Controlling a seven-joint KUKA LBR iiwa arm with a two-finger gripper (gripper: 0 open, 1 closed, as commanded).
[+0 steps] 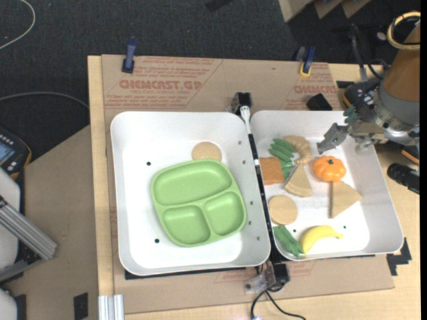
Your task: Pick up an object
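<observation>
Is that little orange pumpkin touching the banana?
Apart. The camera view shows bare white bin floor between the pumpkin and the banana, which lies nearer the front of the right bin.

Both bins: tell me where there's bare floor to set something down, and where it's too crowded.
Left bin: bare white floor runs along its far and left sides, around the green divided tray and the round cracker. Right bin: crowded from the green beans and orange pumpkin down to the banana; only its near right corner is bare.
</observation>
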